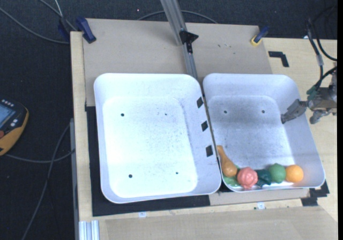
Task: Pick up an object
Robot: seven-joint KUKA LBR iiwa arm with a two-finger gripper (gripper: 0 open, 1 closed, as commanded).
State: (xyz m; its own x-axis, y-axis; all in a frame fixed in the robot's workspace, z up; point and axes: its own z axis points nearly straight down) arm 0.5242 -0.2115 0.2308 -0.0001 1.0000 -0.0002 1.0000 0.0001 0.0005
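Fingers: two grey fingers (292,111) spread apart over the right rim of the right bin, one pointing left into the bin, the other down at the rim; nothing sits between them.
Gripper: the gripper (303,114) is at the right edge of the view, above the bin's right wall, well apart from the objects.
Writing: no readable label or brand on anything; the screen of the handheld device (10,122) at the left edge is too blurred to read.
Objects: a row along the near wall of the right bin (252,126), touching one another: an orange carrot-like piece (225,162), a pink ball (247,177), a green ball (276,172), an orange ball (294,173); something dark green, perhaps a leaf, lies under them.
Left bin: the left bin (147,137) is just beside the right one, with black clips (203,125) along the seam.
Bench: tan board (139,46) with blue clamps (86,30) at its far corners; a metal rail (169,3) slants down to the bins.
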